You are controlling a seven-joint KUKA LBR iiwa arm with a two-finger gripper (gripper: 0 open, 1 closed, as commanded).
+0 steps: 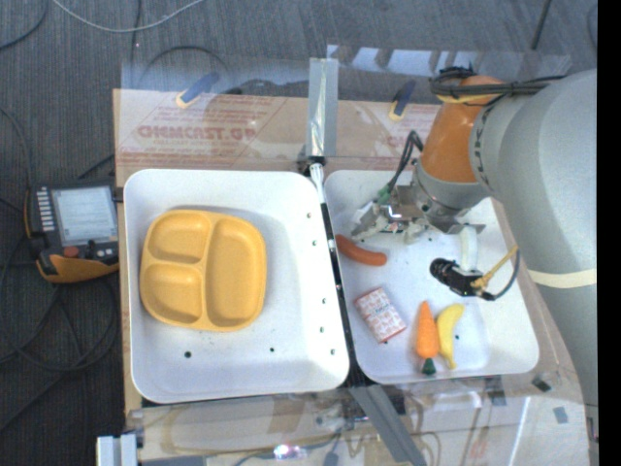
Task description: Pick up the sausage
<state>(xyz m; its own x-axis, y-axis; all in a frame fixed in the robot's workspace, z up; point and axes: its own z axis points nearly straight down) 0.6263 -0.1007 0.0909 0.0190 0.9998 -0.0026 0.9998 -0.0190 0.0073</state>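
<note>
Sausage (pixel 361 252) lying flat in right bin (pixel 505 357), near its left wall, upper half. Long axis running left-right with a slight tilt, right end lower. Gripper (pixel 388 216) hovering just above and a little right of it in the view, near but apart. Nothing visible between the fingers; how far open: cannot tell, tips blur into the wrist hardware. Likely needs a short shift down-left in the view, with jaws closing across the short axis. Neighbours clear of the sausage: wrapped snack packet (pixel 379 316), carrot (pixel 426 335), banana (pixel 448 333). Yellow divided plate (pixel 204 270) in left bin (pixel 233 367), not involved.
</note>
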